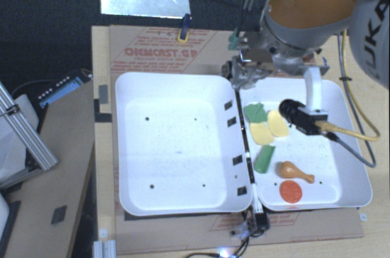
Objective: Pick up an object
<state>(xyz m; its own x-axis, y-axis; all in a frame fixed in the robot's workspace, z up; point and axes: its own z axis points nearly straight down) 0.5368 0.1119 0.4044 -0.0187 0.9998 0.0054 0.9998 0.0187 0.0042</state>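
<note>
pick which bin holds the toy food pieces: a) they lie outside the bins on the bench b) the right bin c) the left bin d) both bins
b: the red round piece, the orange drumstick-shaped piece, the green piece and the yellow pieces all lie inside the right bin, along its left side.

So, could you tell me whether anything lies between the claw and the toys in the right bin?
Nothing visible does. The claw sits at the right bin's upper left corner, and the nearest toy, a green piece, lies just below it with bare bin floor between them. The yellow pieces lie further on.
</note>
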